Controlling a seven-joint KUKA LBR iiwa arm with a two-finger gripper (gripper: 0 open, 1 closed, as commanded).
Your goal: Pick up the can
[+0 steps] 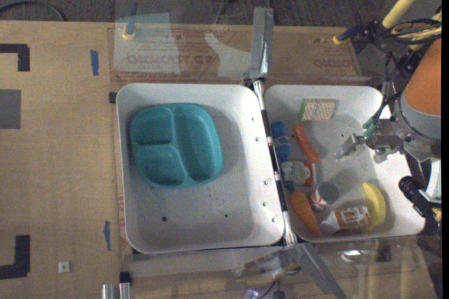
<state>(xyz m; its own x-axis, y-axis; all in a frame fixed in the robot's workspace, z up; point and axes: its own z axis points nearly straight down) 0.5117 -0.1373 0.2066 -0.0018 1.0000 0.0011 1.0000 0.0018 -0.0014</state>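
Camera view: the can (318, 196) is seen standing low in the right bin (351, 95), between an orange thing (305, 212) and a banana (375, 203). It has not been picked up yet. The pincer (358, 143) is seen up and right of it; whether it is wide or narrow cannot be told. Open room is left above the can.
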